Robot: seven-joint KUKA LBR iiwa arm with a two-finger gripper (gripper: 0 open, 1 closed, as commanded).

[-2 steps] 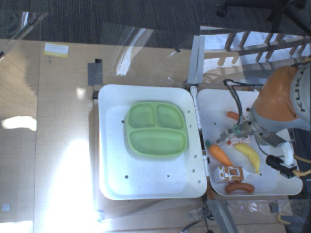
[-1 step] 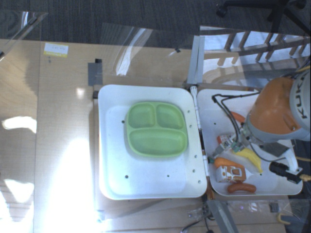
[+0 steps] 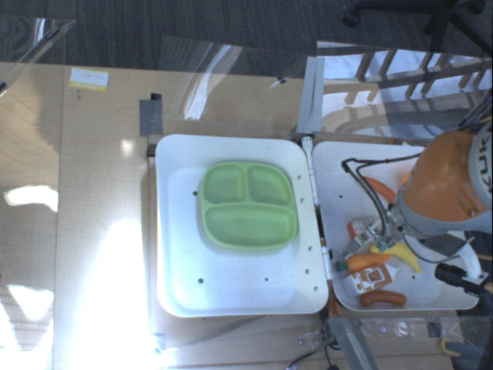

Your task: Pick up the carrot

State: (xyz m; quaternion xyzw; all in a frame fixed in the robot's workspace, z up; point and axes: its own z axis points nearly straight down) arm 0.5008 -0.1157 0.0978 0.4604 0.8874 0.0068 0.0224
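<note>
The carrot [image 3: 368,261] lay unlifted in the right bin [image 3: 331,168] — the gripper [image 3: 383,237] hovered just above it, its fingers' state impossible to tell.

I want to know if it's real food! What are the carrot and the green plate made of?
The carrot looks like toy plastic: even orange colour, smooth skin, though it is small in this view. The green plate looks like moulded plastic with a soft matte finish: one even pale green, rounded corners and three pressed-in compartments.
</note>
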